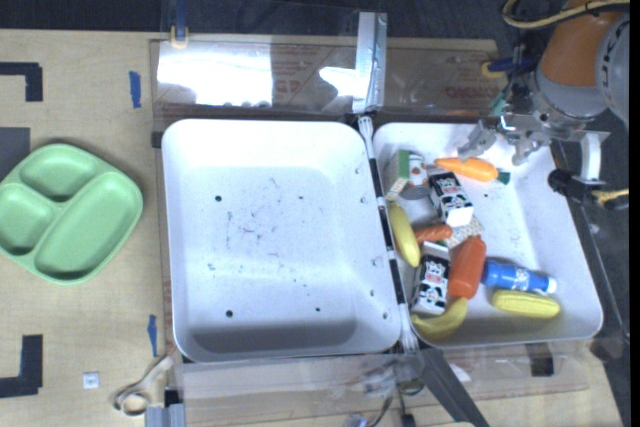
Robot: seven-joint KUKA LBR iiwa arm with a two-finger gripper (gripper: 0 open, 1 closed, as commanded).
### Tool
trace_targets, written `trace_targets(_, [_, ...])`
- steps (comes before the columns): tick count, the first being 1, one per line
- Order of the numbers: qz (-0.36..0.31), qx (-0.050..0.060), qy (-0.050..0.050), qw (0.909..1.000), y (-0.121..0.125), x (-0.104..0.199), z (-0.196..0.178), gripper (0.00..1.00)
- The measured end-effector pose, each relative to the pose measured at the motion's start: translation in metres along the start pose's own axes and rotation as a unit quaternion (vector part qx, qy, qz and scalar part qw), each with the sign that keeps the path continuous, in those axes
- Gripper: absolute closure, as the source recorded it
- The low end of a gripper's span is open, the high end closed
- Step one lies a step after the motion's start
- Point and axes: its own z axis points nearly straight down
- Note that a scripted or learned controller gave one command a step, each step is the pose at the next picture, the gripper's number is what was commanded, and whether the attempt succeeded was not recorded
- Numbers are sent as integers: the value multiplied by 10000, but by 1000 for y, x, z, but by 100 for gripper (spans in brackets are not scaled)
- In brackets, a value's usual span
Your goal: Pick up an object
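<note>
The right bin point(560, 235) holds a pile of toy food. An orange carrot point(467, 169) lies at the top of it, beside a green piece point(412, 162) and a black-and-white carton point(450, 196). Lower down are a yellow banana point(404, 233), a second carton point(433, 282), a red-orange cylinder point(466, 267), a blue bottle point(517, 276), a yellow piece point(525, 304) and another banana point(443, 318). My gripper point(505, 143) hovers over the bin's far right corner, just right of the carrot. It is open, with nothing between its fingers.
The left bin point(190, 155) sits beside the right one, with a thin divider between them. A green sectioned plate point(66, 211) rests on the bench at far left. A clear panel point(270, 65) stands behind the bins.
</note>
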Motion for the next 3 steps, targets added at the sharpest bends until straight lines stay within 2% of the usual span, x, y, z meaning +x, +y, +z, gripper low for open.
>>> trace_targets(1, [-423, 0, -1, 9991, -1, 17, 43, 0])
trace_targets(2, [-422, 70, -1, 9991, -4, 15, 37, 100])
trace_targets(3, [-45, 6, -1, 10000, -46, 2, -53, 100])
